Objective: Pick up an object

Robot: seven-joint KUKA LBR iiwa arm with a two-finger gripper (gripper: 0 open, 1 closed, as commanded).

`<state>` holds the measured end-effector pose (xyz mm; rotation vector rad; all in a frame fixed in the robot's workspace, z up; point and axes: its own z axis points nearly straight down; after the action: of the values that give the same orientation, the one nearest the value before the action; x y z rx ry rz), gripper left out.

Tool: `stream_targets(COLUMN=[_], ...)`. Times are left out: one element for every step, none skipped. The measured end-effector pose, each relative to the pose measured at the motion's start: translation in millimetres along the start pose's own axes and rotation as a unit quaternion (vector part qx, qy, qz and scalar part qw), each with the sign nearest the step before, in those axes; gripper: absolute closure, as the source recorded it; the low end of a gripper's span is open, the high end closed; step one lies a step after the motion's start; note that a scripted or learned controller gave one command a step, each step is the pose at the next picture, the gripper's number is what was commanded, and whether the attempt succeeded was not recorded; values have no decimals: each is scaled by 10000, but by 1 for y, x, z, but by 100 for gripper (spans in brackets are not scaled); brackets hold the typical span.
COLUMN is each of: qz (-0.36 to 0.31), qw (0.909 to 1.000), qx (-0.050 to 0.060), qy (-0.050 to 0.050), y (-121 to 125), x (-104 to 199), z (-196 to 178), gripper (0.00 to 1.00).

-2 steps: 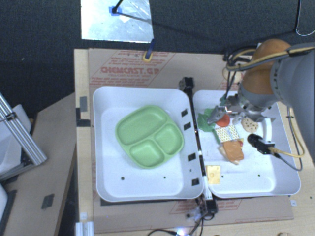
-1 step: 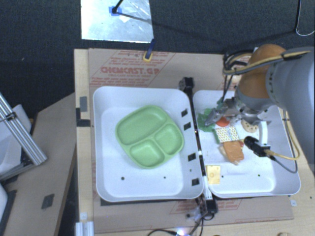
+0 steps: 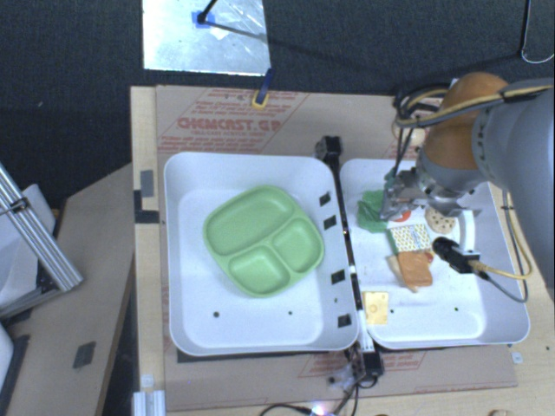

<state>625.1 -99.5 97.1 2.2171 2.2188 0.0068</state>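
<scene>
Arm low, hand pointing down

Two shallow white plastic bins sit side by side on the bench: the left bin and the right bin.

The left bin holds one thing, a pale green plastic plate with three compartments.

The right bin holds five small things that can be counted: one green soft-looking piece near its left wall, one flat checkered tile with a red edge, one round beige cookie-like disc with dark specks, one orange-brown toast-like block, and one small yellow square slice with holes. Part of this bin lies under the arm, so more may be hidden there.
</scene>
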Motion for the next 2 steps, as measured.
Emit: stream_targets(qz=[6, -22], qw=[10000, 10000], qx=[7, -7], qy=[-1, -1], y=[-4, 2], x=[-2, 8], z=[-46, -103], gripper=[100, 100])
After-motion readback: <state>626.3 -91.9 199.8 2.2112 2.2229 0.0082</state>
